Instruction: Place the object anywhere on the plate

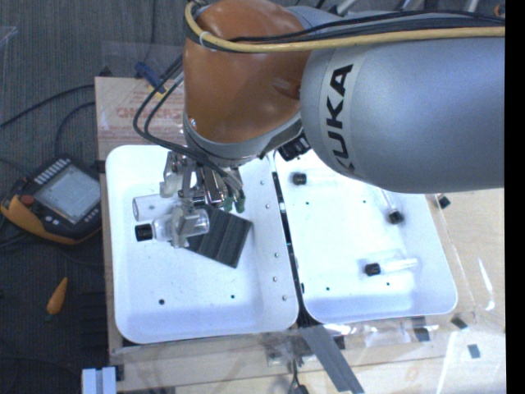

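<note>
White plastic bins sit side by side, the left bin (148,302) at lower left, the right bin (410,298) at lower right. On the left bin's floor, near frame centre, lies a dark ribbed plate (221,238). Touching its upper-left edge hangs the gripper (190,220); whether it is open, or grips anything, cannot be told. A pale, dark-capped object (150,220) lies just left of it, apparently off the plate. Risk: a descent may nudge the object further away or trap the plate.
</note>
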